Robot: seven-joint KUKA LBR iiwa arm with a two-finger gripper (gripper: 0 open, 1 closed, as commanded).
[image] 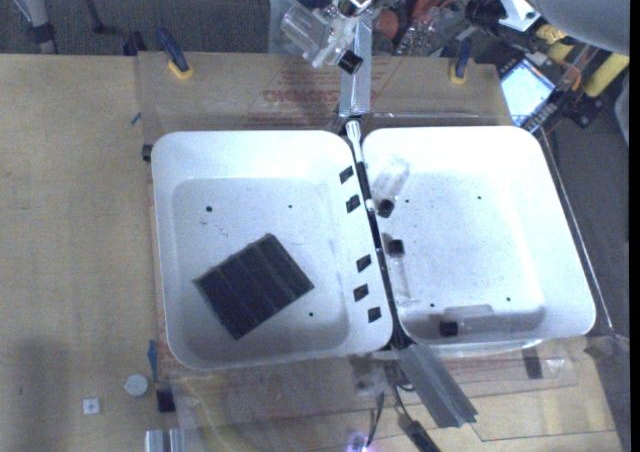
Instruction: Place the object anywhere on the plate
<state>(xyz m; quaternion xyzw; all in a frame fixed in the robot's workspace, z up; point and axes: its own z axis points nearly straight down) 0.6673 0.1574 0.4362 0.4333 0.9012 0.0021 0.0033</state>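
Seemingly the task stood unfinished, and by the look of things scarcely begun. The pincer [345,35] hung high above the far end of the divider between the two white bins, with clear plastic fittings and a small black part around its tip; whether it was wide or narrow I could not tell, and nothing could be made out between its tips. The dark ridged plate [253,284], a flat black square turned at an angle, lay in the left bin [170,170] toward the near-left corner, with nothing on it. The most likely object was a small clear plastic piece [390,180] lying in the right bin [560,240] near its far-left corner, just beside the divider; it was too faint to name more closely. That left, as I judged it, the whole job: descending to the piece, grasping it, carrying it over the divider and setting it on the plate. As for writing, a faint reddish print [300,98] showed on the surface [70,190] behind the bins, but it was too blurred to read.
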